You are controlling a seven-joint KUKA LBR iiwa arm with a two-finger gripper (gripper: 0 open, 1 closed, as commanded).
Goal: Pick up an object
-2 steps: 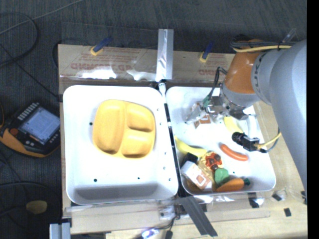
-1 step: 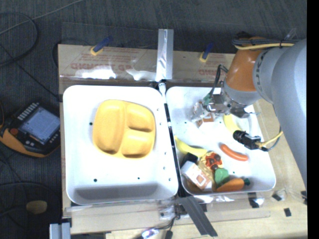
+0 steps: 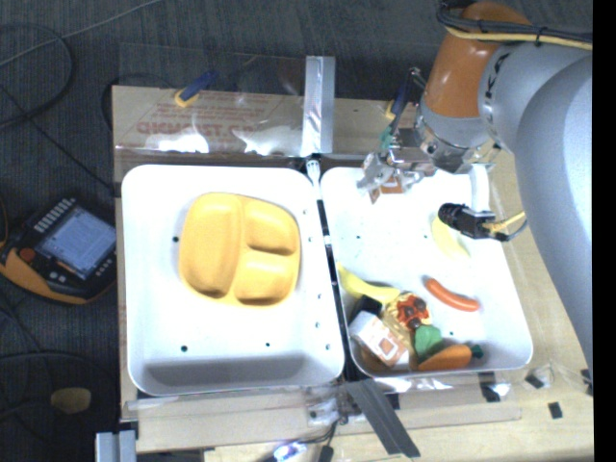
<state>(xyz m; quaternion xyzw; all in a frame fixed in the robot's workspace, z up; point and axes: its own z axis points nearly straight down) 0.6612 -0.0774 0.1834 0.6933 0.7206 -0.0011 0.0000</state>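
**Grey arm poised over the right bin**

Pincer [image 3: 389, 178] hangs over the far left corner of the right bin [image 3: 500, 301], a small brownish bit showing between its fingertips; whether it is clamped on it cannot be told. Candidate objects lie nearer the camera: a red sausage [image 3: 451, 295] with long axis slanting down-right, a yellow banana [image 3: 361, 284], a carrot [image 3: 445, 357] and packets heaped in the near corner. Left bin [image 3: 144, 345] holds one yellow divided tray [image 3: 239, 248].
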